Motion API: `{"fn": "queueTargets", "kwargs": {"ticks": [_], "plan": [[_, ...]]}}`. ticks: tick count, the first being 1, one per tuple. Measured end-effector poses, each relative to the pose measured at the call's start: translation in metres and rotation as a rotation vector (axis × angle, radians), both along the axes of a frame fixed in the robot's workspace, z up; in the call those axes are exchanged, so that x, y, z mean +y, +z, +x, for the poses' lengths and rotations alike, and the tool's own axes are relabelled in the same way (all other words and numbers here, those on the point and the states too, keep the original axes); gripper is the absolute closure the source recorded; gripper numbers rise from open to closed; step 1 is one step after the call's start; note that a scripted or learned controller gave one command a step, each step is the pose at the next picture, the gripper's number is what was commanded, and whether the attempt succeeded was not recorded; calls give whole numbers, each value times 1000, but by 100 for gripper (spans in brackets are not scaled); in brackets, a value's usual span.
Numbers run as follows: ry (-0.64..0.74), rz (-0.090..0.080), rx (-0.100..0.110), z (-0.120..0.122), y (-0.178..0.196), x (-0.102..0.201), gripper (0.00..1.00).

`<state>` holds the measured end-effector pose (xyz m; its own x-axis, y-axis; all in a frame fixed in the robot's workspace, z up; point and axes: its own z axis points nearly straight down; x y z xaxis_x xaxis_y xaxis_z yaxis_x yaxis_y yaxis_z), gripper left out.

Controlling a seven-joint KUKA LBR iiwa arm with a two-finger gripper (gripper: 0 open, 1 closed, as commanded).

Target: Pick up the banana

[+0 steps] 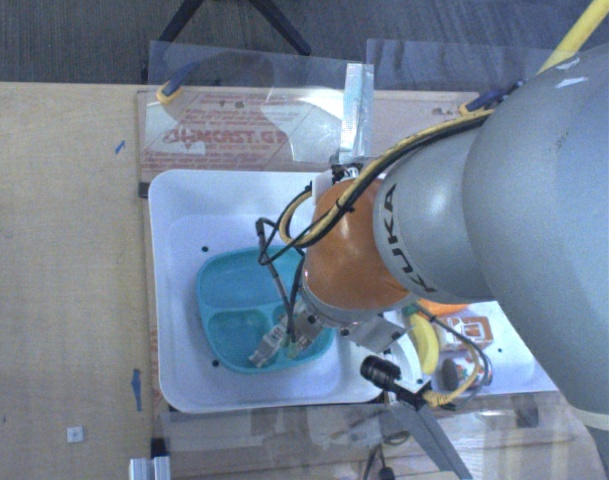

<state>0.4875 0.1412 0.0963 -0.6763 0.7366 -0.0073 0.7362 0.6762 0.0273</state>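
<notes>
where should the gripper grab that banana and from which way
Judging from the visible part, grip the banana across its narrow width near mid-length, coming straight down. It lies lengthwise in the right bin, partly under the arm, so its ends are hidden.

A robotics lab work cell.
A grey KUKA arm (504,188) with yellow cabling reaches over white bins (174,268) on a wooden desk (54,268); grey carpet (64,18) lies behind.

I read "KUKA" in dark letters on the grey arm (389,230). The red lettering on the clear sheet (229,128) above the bin is too blurred for me.
</notes>
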Motion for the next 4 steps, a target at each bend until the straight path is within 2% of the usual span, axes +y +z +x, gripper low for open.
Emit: {"fn": "queueTargets", "kwargs": {"ticks": [1, 2, 3, 4], "plan": [[-216, -10, 24, 95, 94, 17, 0], [-254, -11, 29, 60, 69, 71, 0], [-252, -11, 27, 61, 79, 73, 100], [-250, 1, 9, 69, 0, 78, 100]]}}
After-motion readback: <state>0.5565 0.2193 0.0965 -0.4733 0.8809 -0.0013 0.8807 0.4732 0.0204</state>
